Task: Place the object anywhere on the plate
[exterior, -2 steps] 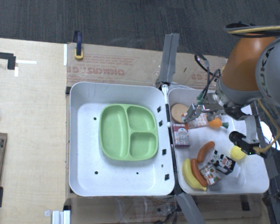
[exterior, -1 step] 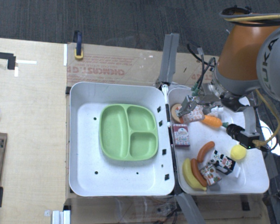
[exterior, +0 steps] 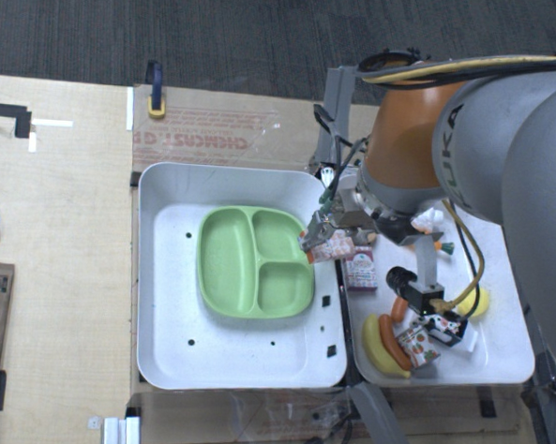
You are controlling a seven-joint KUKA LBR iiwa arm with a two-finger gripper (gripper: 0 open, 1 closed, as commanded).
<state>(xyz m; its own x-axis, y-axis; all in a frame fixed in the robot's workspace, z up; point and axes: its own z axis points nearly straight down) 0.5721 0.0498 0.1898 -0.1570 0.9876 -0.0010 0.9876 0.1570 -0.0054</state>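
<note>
The gripper point(exterior: 323, 230) grasps a small pinkish packet point(exterior: 331, 250), poised just right of the green plate point(exterior: 255, 260) for an easy drop onto it.

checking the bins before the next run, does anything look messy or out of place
The right bin is cluttered: bananas, a small carton and other packets lie jumbled together. The green plate sits flat in the left bin; nothing looks spilled.

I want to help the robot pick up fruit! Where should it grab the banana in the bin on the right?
Grab the banana around its middle, coming straight down from above. It lies flat on the bin floor, long and curved, so fingers set across its narrow width would probably close best. A hot dog toy lies tight against its right side, so the near end might offer more room.
</note>
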